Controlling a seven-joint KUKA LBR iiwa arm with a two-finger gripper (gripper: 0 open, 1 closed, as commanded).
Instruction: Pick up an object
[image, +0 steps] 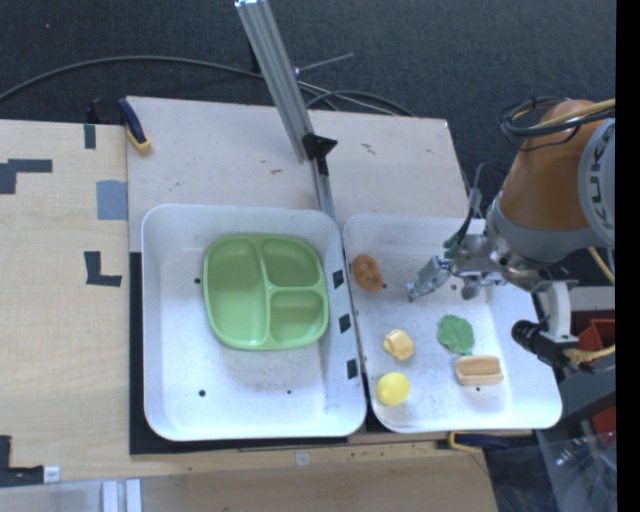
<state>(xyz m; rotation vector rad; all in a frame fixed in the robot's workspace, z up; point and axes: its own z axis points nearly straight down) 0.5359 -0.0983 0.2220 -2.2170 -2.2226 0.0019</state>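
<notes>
1. Camera view puts my hand (428, 282) over the upper part of the right bin (520, 410), its metal fingers (420, 287) pointing left; at this size I cannot tell how far apart they stand, and I see nothing between them.
2. Nearest the fingertips lies a brown, doughnut-like piece (366, 272), close to them but apart.
3. Below the hand sit a flat green leaf shape (456, 333), a pale yellow chunk (398, 345), a round yellow ball (392, 388) and a tan bread-like block (478, 370), all apart from one another.
4. My arm (555, 205), grey with an orange band, is cut off at the right edge and covers that bin's upper right corner.
5. I see a smooth green divided plate (266, 291) with three compartments in the left bin (170, 400); both bins rest on the pale wooden bench (220, 150).
</notes>
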